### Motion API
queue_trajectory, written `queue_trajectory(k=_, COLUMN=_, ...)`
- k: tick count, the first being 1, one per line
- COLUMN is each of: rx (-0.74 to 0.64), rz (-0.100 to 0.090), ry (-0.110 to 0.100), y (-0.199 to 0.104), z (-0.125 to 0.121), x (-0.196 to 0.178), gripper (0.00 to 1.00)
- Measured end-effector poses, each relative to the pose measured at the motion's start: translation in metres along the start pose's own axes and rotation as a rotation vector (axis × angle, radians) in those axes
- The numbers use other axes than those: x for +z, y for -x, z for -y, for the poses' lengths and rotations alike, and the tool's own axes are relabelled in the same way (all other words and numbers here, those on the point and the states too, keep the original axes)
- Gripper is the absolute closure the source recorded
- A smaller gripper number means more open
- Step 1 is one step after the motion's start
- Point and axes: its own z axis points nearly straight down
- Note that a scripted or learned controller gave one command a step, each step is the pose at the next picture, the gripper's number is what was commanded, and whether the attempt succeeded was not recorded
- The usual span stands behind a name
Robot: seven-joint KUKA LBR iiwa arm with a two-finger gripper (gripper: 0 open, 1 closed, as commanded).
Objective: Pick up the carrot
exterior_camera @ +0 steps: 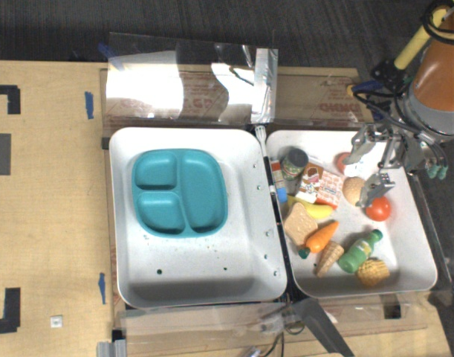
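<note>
The carrot point(322, 234) is orange with a green stub at its lower left end. It lies at a slant near the middle of the right bin point(423, 262), between a slice of bread point(299, 223) and a waffle cone point(329, 257). My gripper point(365, 174) hangs over the back right part of that bin, up and to the right of the carrot and well apart from it. Its fingers are spread open with nothing held between them. A beige roll point(352, 190) and a red tomato point(378, 210) lie just under it.
The right bin also holds a tin can point(293, 160), a red-and-white snack box point(323, 185), a yellow piece point(320, 210), a green bottle point(359, 251) and a brown cookie point(373, 272). A teal divided plate point(180, 190) lies in the left bin point(212, 274).
</note>
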Motion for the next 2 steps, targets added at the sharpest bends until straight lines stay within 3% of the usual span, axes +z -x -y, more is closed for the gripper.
queue_trajectory(k=1, rx=-0.285, rz=0.002, ry=-0.001, y=-0.045, z=0.014, x=0.182, gripper=0.00)
queue_trajectory(k=2, rx=-0.453, rz=0.009, ry=-0.007, y=-0.048, z=-0.009, x=0.187, gripper=0.00)
